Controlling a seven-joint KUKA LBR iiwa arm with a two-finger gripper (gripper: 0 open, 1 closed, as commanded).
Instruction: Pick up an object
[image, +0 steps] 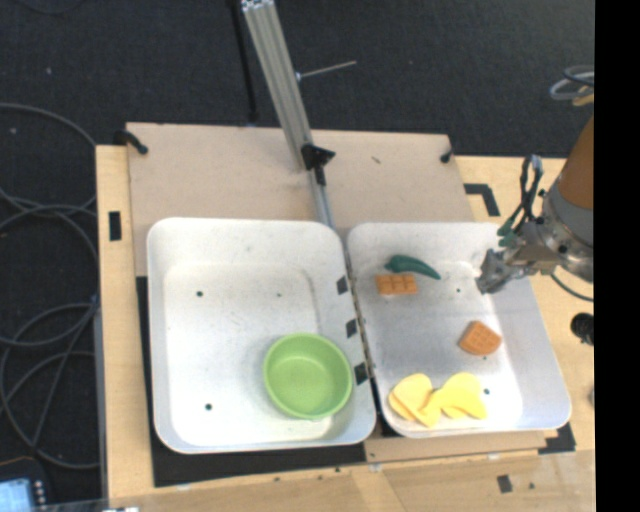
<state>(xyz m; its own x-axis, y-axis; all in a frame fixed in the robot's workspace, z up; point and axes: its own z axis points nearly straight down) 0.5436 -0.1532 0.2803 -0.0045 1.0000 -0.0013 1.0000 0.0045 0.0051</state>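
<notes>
The right bin (530, 330) holds a dark green curved piece (413, 265) near its back, a small orange waffle-like block (396, 285) just below it, an orange wedge (480, 339) right of centre, and yellow flat pieces (438, 398) at the front. My gripper (493, 274) hangs over the bin's right back part, above and to the right of the orange wedge. Nothing is seen between its fingers.
The left bin (200, 300) holds a light green bowl (307, 375) at its front right corner. A slanted metal pole (285, 90) rises from the back, ending at the seam between the bins. Cables lie on the dark floor at left.
</notes>
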